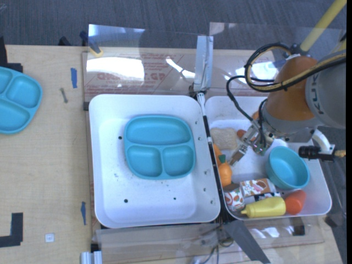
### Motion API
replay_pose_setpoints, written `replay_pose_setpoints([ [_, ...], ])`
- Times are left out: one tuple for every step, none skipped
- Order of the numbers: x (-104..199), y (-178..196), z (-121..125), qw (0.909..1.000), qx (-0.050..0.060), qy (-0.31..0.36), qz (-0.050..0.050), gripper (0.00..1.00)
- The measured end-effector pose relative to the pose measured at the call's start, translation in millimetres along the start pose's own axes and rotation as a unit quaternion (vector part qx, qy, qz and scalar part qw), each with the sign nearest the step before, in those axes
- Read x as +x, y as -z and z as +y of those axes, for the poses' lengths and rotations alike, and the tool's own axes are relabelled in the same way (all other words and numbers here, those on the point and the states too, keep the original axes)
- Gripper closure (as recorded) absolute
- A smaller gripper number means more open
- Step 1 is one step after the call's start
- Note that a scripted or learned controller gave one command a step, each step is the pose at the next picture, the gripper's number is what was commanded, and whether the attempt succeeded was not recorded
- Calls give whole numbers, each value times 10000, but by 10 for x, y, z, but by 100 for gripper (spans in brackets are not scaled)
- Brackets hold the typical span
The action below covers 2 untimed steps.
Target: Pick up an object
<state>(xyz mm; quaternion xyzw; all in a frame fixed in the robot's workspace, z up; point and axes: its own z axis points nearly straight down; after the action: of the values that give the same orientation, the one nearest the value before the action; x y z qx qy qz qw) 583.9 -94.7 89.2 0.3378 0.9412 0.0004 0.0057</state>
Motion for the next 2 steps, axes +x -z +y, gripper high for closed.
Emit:
replay_pose_setpoints([
  [-181, -7, 143, 9998, -6, -175, 4, 0],
  [-85, 0, 26, 9999, -8, -169, -3, 0],
])
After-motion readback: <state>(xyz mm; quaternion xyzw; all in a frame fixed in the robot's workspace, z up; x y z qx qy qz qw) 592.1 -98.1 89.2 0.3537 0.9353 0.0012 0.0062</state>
